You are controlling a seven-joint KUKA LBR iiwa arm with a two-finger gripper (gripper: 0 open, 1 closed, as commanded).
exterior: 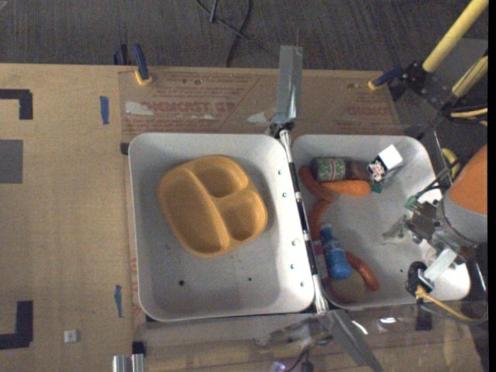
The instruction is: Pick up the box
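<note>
**One small box in the right bin**

One small white box (385, 163) sits near the top of the right bin (411, 147). A green can (331, 168) and an orange carrot (349, 187) lie beside it. The gripper (422, 227) hangs lower right, apart from the box. I cannot tell how it is set. The left bin (147, 231) holds a yellow tray (211, 204).

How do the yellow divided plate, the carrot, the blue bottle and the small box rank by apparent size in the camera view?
1. Yellow divided plate, by far the largest.
2. Carrot and blue bottle, too alike to rank.
3. Small box, smallest.
</note>
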